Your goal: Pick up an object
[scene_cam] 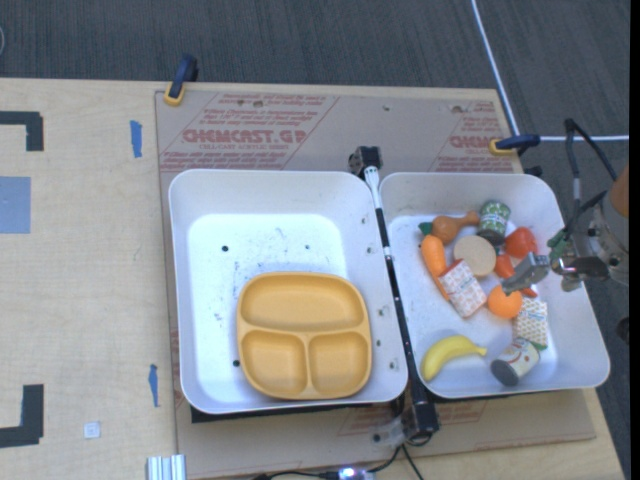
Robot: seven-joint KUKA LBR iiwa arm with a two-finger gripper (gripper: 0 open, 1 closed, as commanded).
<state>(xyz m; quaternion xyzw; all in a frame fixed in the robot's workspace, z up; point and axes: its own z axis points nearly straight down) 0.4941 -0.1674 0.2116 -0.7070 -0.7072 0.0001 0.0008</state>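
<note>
A: Start with the big things. What is on the surface (80,268)?

B: Two white bins side by side. The left bin (200,268) carries a yellow divided plate (303,334) toward its 6 o'clock side. The right bin (580,358) holds a heap of toy food, mostly in its centre and toward 5 o'clock.

A: And the arm?

B: It comes in from 3 o'clock. The claw (527,274) sits low over the heap, just above an orange ball-shaped fruit (505,302) and beside a red piece (519,243). I cannot tell how wide it stands or whether it has hold of anything; the metal there is small and blurred.

A: Which object would you go for?

B: The orange fruit lies nearest, at the heap's 3 o'clock edge. I judge it light, hard plastic, smooth and round, so it may squirt out of a pinch. Take it across its widest middle. The banana (452,352) at 6 o'clock lies apart from the rest, and its narrow curved body would be easier to span.

A: What is unclear?

B: The arm is cut off at the edge. The carrot (433,256), the patterned box (463,289) and the green-topped can (493,216) crowd together, so where they touch is hard to read. The small piece (512,364) at 5 o'clock I cannot name.
</note>
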